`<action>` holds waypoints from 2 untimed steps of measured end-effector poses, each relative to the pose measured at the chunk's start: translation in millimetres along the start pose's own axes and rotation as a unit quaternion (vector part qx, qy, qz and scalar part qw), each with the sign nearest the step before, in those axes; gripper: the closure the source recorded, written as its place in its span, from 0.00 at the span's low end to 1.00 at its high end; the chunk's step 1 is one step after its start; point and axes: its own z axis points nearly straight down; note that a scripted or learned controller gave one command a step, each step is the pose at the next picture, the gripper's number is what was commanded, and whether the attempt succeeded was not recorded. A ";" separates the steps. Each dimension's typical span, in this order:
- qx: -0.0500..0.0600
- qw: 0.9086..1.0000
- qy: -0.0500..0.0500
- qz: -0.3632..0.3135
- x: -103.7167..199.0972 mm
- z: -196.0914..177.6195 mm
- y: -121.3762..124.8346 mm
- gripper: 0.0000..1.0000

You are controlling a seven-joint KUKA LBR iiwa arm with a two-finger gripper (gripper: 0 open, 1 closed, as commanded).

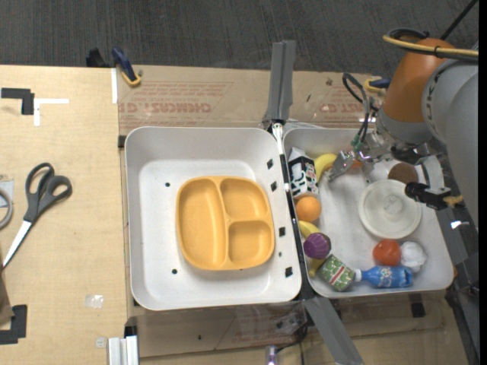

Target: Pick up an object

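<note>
We've got the gripper (351,160) low in the right bin (437,284), can't tell if it's open or holding anything. Closest pick is the banana (326,163), just left of it, long axis slanting toward the gripper.

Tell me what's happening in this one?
The grey arm reaches into the right bin, its hand low near the back, beside a banana and a black-and-white carton. Nothing shows between its fingers. A white lid, orange ball and blue bottle lie untouched. The left bin holds a yellow divided plate.
</note>
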 end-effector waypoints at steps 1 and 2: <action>-0.001 0.998 -0.001 0.065 17.7 0.5 7.0 0.00; 0.004 0.986 -0.002 0.166 26.6 -0.6 7.0 0.00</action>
